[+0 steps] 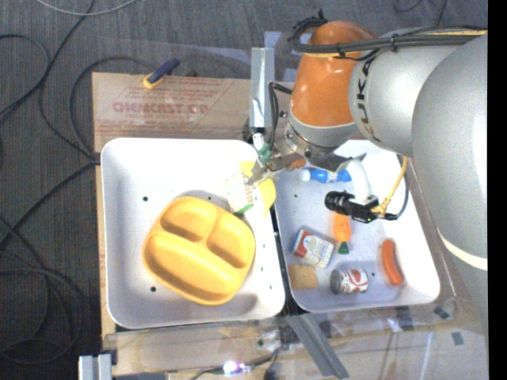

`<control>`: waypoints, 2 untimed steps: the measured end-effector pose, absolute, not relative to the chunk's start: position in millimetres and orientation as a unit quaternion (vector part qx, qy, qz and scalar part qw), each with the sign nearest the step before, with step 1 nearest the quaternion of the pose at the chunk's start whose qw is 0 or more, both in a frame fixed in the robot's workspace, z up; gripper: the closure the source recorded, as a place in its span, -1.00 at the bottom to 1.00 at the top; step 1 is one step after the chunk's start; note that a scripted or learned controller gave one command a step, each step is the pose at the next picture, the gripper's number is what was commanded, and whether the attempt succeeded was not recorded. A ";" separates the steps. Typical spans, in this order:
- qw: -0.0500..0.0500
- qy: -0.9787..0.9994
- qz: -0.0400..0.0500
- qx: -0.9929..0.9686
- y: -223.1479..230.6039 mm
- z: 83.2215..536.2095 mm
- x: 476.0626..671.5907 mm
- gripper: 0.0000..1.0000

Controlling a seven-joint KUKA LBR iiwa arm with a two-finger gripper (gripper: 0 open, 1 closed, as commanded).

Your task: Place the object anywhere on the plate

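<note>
Our gripper seems clamped on a pale yellow object, hanging over the left bin's right edge, just beside the yellow plate. We should carry it further over the plate, lower it, then release.

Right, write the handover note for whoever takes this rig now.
Tool: over the seam between the bins, at the yellow plate's upper right edge, with a small yellow and white object at its tip; whether it is gripped is unclear.
Yellow three-compartment plastic plate: in the left white bin, nothing on it.
Done: object brought to the plate's edge.
Left: set it on the plate, release.
</note>
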State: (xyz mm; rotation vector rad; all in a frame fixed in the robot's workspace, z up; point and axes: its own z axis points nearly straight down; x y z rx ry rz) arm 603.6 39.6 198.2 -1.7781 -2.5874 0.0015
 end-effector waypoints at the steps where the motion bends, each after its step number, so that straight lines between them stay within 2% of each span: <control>1: 0.001 -0.841 0.001 -0.540 91.7 189.8 578.2 1.00; 2: 0.001 -0.835 0.001 -0.551 89.5 213.3 564.9 1.00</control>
